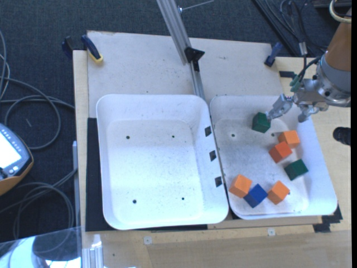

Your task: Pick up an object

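The right bin (315,149) holds several small blocks. A green block (260,122) lies near its back, with an orange block (289,138) and a red-orange block (280,151) just in front of it. Further forward are a dark green block (296,169), an orange block (241,185), a blue block (256,195) and another orange block (278,192). My gripper (292,111) hangs over the back of this bin, open, with nothing between its fingers. Its left fingertip (277,109) is just to the right of the green block.
The left bin (111,110) sits beside the right one, with black clips along the shared wall (212,155). A slanted metal rail (178,29) crosses the back board. Cables lie on the floor at left and at back right.
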You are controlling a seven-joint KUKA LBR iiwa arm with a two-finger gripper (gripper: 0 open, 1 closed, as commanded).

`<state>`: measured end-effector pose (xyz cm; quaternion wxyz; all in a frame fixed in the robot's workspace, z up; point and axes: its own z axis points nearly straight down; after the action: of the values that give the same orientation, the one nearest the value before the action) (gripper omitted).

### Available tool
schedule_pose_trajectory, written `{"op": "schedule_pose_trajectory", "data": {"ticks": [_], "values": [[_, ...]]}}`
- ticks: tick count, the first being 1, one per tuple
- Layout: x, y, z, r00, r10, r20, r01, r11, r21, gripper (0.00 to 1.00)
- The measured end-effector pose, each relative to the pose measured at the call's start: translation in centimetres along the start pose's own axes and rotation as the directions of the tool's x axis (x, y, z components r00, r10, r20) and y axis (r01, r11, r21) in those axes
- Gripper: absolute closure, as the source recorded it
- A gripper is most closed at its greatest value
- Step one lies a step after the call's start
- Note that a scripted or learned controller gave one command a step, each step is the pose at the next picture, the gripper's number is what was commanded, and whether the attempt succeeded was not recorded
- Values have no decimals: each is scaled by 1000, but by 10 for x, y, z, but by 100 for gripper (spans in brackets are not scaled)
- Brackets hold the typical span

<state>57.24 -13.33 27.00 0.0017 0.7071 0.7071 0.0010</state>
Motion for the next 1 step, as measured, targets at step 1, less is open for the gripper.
{"op": "schedule_pose_trajectory", "data": {"ticks": [1], "values": [[27,44,149,1000,-2,-3,2,1000,12,0]]}}
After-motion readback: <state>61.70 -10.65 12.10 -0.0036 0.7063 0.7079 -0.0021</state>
